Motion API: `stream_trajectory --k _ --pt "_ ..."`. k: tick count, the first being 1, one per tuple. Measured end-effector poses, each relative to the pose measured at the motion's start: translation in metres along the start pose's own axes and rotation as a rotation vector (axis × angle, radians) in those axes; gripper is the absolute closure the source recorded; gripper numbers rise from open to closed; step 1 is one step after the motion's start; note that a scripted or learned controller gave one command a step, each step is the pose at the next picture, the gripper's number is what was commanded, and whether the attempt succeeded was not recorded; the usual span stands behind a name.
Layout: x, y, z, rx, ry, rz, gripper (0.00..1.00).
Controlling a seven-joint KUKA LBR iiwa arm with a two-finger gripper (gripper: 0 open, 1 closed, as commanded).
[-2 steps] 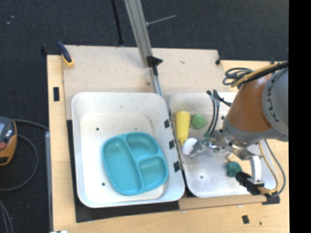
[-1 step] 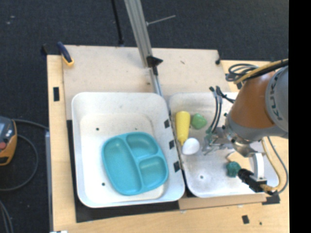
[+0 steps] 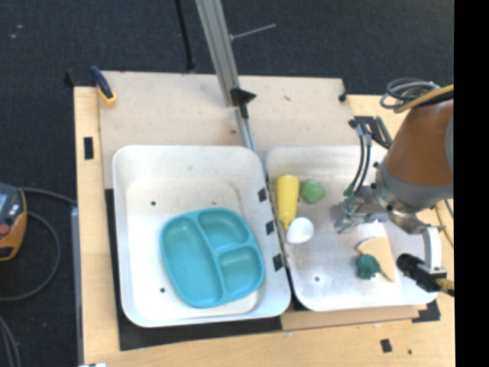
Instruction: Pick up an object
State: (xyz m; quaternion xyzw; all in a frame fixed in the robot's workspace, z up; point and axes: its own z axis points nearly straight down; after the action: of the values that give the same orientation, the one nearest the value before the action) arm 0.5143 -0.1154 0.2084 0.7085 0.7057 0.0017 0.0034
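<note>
**A:** Your fingers (image 3: 348, 219) hang over the right bin (image 3: 328, 293), low above its floor. I can't tell how far apart they stand, and I see nothing held between them.

**B:** What sits closest to you?

**A:** Just beside the fingers, toward the near rim, lies a pale wedge (image 3: 377, 249), and touching its lower side a small dark-green figure (image 3: 367, 265). The figure looks light and lumpy, maybe rubbery; you'd want to close across its narrow middle. The wedge looks flat and thin, so I judge it hard to get under.

**B:** And on the other side?

**A:** Out beyond the fingers toward the bin's far wall you have a white ball (image 3: 299, 230), touching the end of a yellow cylinder (image 3: 286, 198), with a green ball (image 3: 312, 191) just beside the cylinder's upper part. The balls look smooth and light and would likely roll off if you pinch off-centre. The cylinder seems stiff; take it across its width, not its length.

**B:** What's in your way?

**A:** The cylinder lies hard against the wall where the two bins meet, so there's little room for a finger on that side. Well apart, in the left bin (image 3: 137, 174), a teal divided plate (image 3: 212, 257) lies flat: wide, shallow, poor for a pinch. The desk (image 3: 168, 113) beyond carries an upright metal post (image 3: 218, 44).
</note>
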Motion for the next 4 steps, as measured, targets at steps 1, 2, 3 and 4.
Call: stream_trajectory --k 1,2,3,4 --pt "-0.005 0.003 -0.064 -0.002 0.000 -0.007 1.00" --pt "-0.006 0.004 -0.065 0.005 0.001 -0.006 1.00" --pt "0.036 0.030 -0.067 0.005 0.003 -0.011 1.00" --pt "0.080 0.045 -0.050 0.008 0.002 -0.010 1.00"
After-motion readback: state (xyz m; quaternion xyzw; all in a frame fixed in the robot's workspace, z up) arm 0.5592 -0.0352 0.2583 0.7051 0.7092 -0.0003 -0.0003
